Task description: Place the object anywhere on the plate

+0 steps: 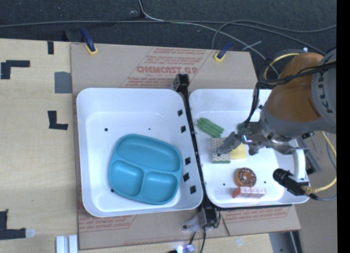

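Low, gripper [227, 147] over yellow piece [238, 152] and sponge [220, 151], finger spread unclear, blue plate [145, 168] well apart

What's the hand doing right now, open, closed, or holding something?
Hand: low in the right bin, over the white sponge and yellow piece; open or shut cannot be told, and no hold shows.

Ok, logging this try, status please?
End effector low in right bin, over yellow block and white-green pad. Blue three-compartment plastic plate in left bin. Nothing on it yet.
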